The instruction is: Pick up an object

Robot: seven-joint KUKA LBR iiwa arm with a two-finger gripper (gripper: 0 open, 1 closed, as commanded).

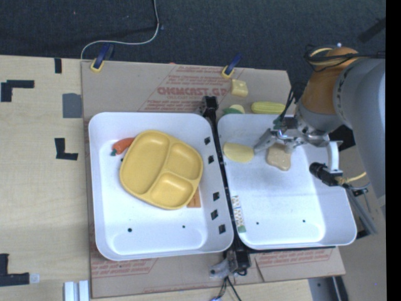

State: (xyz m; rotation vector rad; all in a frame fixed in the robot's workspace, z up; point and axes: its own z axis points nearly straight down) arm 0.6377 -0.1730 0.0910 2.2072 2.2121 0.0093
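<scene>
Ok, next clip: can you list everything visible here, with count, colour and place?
bins: two, white, side by side on the bench
divided plate: one, yellow, left bin
orange item: one, partly under the plate's upper-left edge
yellow lump: one, pale yellow, right bin's upper left
tan lump: one, right bin, below the gripper
yellow pieces: three, behind the right bin
clamps: two, blue and yellow, cardboard's far edge
arm: one, grey and orange, from the right
gripper: one, over the right bin
</scene>
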